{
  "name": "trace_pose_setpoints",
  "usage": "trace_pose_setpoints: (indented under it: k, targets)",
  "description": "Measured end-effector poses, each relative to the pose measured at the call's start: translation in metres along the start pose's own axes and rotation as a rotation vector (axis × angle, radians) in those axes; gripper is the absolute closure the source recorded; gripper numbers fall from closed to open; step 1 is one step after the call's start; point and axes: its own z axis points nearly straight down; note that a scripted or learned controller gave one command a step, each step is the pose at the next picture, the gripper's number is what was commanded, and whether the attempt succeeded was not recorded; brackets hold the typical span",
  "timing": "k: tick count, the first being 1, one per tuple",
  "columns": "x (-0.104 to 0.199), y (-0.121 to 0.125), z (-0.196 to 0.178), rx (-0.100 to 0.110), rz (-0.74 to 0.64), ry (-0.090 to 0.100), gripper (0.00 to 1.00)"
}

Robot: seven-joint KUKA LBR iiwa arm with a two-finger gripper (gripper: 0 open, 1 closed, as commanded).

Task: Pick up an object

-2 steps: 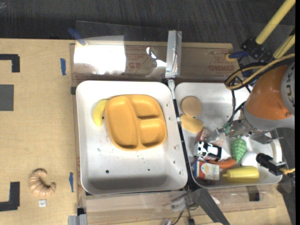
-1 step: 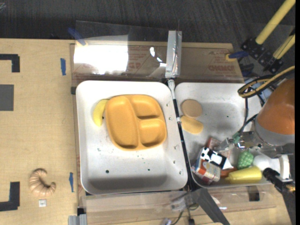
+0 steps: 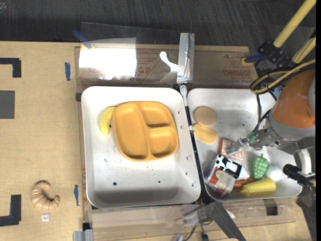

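The right bin holds a tan round disc, a tan piece just below it, a red-and-white packet, a black-and-white checkered carton, a green knobbly toy and a yellow piece. My gripper hangs low over the right bin, between the packet and the green toy, under the arm's orange band. Nothing is visibly held.
The left bin carries an upturned orange divided plate with a yellow banana poking out at its left. A tan croissant-shaped toy lies on the bench at far left. A clear plastic sheet lies behind the bins.
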Motion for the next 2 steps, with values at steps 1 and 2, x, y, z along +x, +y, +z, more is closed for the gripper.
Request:
trace_pose_setpoints:
  k: [1, 2]
  targets:
    - [0.019, 0.055, -0.001, -0.004, -0.455, -0.005, 0.0]
    - [0.025, 0.044, -0.11, -0.001, -0.497, 0.0, 0.0]
